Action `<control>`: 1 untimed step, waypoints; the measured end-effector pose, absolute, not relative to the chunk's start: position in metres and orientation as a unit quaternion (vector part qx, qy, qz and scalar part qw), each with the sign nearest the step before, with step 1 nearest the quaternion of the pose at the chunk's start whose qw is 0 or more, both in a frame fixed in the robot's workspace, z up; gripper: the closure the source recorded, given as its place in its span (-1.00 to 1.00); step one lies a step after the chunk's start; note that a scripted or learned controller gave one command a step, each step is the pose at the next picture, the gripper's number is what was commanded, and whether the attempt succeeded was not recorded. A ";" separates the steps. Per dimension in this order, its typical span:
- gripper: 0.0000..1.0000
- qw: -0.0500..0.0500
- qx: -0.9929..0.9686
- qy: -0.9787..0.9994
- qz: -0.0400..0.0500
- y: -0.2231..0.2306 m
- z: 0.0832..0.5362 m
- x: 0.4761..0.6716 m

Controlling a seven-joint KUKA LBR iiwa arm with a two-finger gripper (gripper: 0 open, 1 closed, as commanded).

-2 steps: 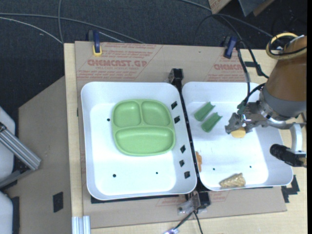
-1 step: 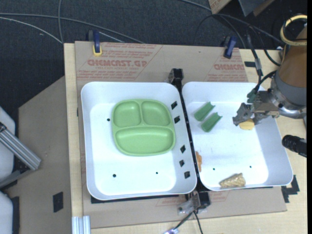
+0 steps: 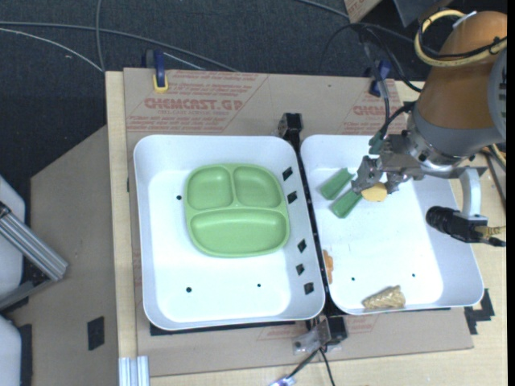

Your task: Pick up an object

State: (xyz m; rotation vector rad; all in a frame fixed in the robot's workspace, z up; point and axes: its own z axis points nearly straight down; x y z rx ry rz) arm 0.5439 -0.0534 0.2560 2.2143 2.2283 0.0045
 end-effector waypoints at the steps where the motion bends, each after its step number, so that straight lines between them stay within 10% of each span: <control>1: 1.00 0.000 0.705 0.710 0.001 0.008 0.252 0.561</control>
